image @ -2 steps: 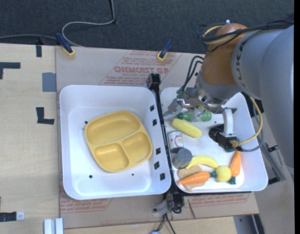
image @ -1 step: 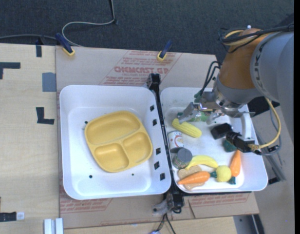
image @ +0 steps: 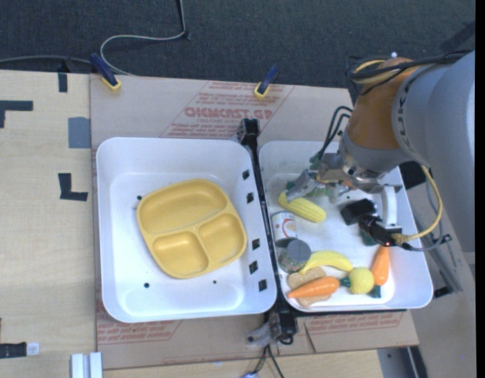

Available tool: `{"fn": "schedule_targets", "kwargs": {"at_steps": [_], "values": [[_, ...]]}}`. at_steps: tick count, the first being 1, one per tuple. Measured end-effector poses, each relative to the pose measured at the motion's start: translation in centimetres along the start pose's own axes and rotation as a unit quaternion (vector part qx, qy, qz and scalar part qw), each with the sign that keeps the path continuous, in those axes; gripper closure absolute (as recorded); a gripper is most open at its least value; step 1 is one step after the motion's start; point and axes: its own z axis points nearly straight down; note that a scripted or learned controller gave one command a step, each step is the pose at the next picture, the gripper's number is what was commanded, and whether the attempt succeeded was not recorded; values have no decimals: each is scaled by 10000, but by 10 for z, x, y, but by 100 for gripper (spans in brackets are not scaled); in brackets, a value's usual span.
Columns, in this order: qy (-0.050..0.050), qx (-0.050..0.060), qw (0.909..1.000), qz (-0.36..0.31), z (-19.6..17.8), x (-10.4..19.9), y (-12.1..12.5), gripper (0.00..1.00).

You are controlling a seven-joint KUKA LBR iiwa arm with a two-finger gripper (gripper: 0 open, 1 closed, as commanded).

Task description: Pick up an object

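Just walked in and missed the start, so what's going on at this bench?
A grey robot arm reaches in over the right bin, which holds toy food. Its gripper hangs low in the bin's upper part, just above a corn cob. Nothing can be seen held yet. Lower in the same bin lie a banana, two carrots and a lemon. The left bin holds a yellow divided plate.

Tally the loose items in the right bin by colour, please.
Yellow: 3 — corn, banana, lemon
Orange: 2 — carrots
Grey: 1 — disc
White: 1 — can
Tan: 1 — bread-like piece
Total: 8
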Motion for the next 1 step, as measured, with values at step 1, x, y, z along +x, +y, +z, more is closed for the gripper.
{"fn": "schedule_targets", "kwargs": {"at_steps": [1], "values": [[1, -20, 10000, -5, 49, -6, 8, 0]]}}
